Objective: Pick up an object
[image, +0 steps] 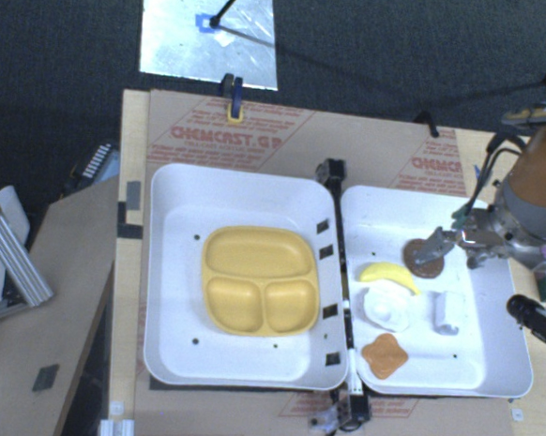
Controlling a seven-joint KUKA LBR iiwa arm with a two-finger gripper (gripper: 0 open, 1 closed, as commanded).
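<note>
While the gripper [437, 244] is seen low over a brown round object [426, 260] in the right bin [505, 372], beside the banana [389, 276], its grip cannot be judged, so nothing is counted as lifted yet.

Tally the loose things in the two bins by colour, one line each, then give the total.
Yellow: 2, the divided tray in the left bin and the banana in the right bin.
White: 2, the round piece and the small block.
Brown: 1, the disc beneath the end effector.
Orange-tan: 1, the flat piece.
Total: 6.
</note>
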